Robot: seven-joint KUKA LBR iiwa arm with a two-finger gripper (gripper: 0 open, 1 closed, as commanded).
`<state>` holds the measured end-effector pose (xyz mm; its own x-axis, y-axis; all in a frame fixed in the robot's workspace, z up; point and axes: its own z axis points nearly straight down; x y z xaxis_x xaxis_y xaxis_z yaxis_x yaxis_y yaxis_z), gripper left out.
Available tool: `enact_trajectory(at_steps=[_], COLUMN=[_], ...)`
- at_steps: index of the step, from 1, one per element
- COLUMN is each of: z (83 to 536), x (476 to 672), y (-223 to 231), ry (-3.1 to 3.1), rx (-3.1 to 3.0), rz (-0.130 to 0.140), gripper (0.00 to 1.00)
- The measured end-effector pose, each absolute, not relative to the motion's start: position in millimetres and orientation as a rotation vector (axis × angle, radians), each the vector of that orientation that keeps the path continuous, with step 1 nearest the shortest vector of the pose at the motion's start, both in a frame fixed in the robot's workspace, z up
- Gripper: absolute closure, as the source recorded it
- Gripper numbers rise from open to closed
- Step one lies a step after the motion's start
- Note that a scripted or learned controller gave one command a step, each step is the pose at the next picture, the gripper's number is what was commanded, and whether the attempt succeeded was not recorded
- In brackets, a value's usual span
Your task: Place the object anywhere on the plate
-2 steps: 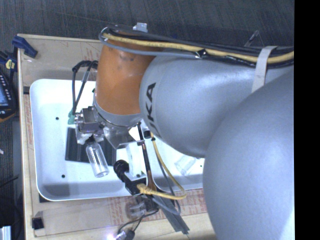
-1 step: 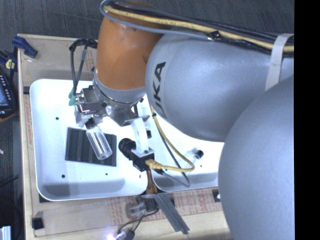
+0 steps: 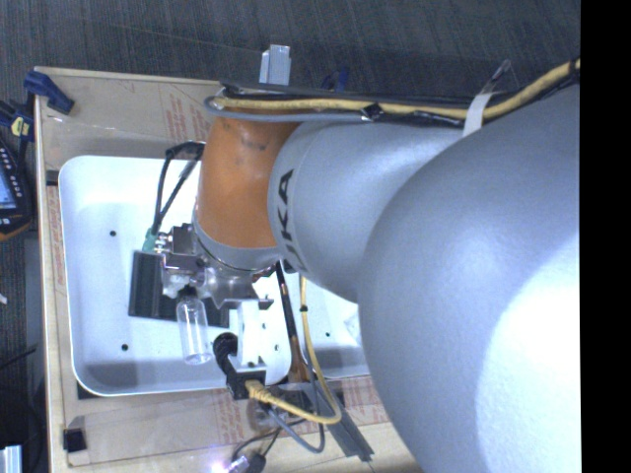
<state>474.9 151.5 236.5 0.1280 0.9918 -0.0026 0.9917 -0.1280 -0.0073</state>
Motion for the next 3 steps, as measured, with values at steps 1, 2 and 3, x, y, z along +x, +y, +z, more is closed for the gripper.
enact_trajectory(at_steps=[1,2,3], z=[201.5,131.4,191.1], x=[508.4,543.9,488.9], y=[135.1,104.1,59.2], ry=[-2.066,-1.826,-2.177], rx=[-2.361,-2.550,-2.259], rz=[0.013,0.013,0.006], gripper=[1.00,1.00,1.00])
